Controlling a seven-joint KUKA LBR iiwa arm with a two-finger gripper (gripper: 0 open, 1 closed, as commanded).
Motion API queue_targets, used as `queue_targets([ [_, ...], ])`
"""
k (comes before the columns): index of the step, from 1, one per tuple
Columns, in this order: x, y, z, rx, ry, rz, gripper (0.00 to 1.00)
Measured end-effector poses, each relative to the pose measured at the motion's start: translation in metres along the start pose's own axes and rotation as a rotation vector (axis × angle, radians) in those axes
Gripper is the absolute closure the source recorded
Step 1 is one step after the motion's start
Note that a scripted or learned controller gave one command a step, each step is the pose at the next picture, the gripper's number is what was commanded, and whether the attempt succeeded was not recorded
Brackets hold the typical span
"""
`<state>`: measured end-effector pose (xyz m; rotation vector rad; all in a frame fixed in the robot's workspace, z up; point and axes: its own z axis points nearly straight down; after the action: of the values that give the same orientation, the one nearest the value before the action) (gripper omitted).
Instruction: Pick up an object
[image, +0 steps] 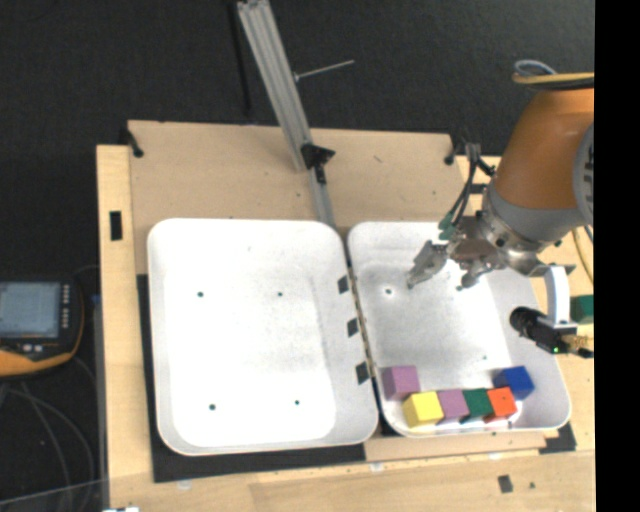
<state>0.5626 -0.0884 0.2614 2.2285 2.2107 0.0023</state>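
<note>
One arm (545, 150) bent over right bin (400, 250), pincer (440, 267) spread, empty

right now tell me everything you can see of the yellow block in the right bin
The small yellow cube-shaped block looks solid and matte, possibly foam or painted wood, with a lit top face and a darker front face. It sits flat and upright on the floor of the right shallow white bin, near that bin's front edge, at the left end of a row of blocks. A light purple block presses against its right side, and another purple block sits just behind it. Nothing grips it.
</note>
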Motion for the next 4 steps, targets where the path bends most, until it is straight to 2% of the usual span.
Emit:
queue_targets([
  [1, -0.002, 0.001, -0.011, -0.004, -0.001, 0.005, 1.0],
  [2, 0.054, -0.012, 0.032, 0.007, 0.002, -0.015, 1.0],
  [3, 0.105, 0.004, -0.017, -0.003, 0.002, -0.016, 1.0],
  [4, 0.101, 0.003, -0.014, 0.002, 0.0, -0.011, 0.0],
])
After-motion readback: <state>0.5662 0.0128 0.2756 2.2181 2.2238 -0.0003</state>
